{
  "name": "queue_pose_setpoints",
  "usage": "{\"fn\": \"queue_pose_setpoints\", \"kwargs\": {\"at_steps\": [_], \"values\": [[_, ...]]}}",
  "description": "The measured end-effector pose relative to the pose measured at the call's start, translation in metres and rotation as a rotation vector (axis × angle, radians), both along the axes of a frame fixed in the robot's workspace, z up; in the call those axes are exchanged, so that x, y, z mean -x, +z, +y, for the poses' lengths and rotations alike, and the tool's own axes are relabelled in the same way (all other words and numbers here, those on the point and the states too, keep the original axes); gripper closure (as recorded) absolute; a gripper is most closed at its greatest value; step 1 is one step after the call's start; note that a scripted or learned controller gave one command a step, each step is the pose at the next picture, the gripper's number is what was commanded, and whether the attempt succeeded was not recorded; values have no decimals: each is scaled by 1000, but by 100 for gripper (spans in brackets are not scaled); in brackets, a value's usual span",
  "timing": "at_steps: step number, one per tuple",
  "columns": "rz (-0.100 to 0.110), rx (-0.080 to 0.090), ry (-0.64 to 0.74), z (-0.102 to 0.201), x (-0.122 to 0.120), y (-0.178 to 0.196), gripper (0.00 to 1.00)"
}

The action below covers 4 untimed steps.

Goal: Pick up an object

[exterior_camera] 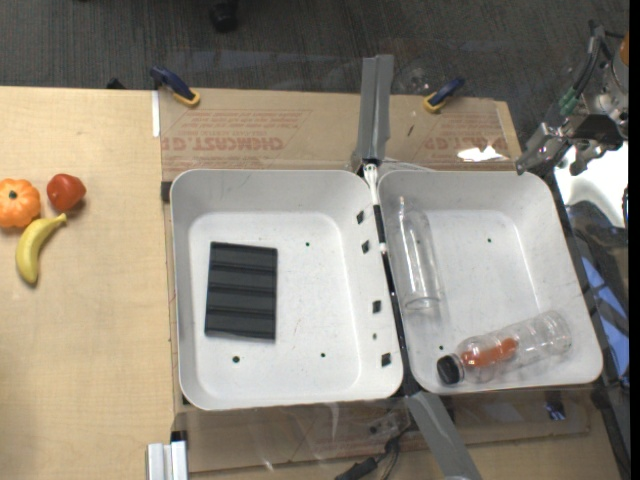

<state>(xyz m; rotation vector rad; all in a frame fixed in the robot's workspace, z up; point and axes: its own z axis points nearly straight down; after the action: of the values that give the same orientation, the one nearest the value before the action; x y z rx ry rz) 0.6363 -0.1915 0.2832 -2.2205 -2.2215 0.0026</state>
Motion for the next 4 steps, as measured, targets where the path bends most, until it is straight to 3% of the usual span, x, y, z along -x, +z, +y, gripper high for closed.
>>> {"fn": "queue_pose_setpoints", "kwargs": {"at_steps": [1, 2, 3, 4], "values": [[1, 0, 5, -32, 9, -98, 0], [0, -1, -18, -31, 88, -121, 0], [-2, 0, 256, 40, 133, -26, 0], [0, -2, 323, 2, 159, -129, 0]]}}
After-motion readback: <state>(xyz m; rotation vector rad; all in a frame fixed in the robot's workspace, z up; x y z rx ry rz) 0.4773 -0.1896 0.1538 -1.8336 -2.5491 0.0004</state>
